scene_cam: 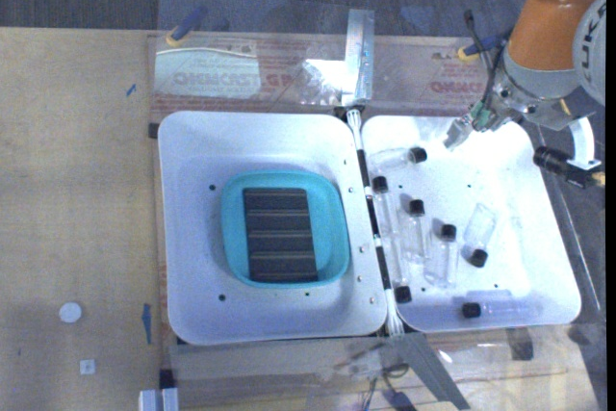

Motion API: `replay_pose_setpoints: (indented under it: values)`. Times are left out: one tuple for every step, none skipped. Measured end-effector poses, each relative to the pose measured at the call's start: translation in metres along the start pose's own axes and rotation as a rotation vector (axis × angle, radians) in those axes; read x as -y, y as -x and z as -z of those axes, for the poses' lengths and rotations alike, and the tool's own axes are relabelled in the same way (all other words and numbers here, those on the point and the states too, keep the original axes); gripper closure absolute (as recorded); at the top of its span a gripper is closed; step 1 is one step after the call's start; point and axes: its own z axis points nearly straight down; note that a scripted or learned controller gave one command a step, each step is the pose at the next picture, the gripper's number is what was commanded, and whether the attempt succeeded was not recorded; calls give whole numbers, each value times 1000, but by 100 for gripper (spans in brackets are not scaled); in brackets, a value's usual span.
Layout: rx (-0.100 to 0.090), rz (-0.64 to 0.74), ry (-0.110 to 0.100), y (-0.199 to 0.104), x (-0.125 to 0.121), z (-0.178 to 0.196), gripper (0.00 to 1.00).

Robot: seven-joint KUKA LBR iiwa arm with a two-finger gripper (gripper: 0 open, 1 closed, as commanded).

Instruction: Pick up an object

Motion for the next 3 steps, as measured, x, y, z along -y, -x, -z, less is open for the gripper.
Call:
replay_pose_setpoints:
  values:
    - [0,41,0,-1,-1,63,100]
    - [-1,-72,0,-68,-40,83,100]
    - [-3,23,-3,-13,-6,-25,100]
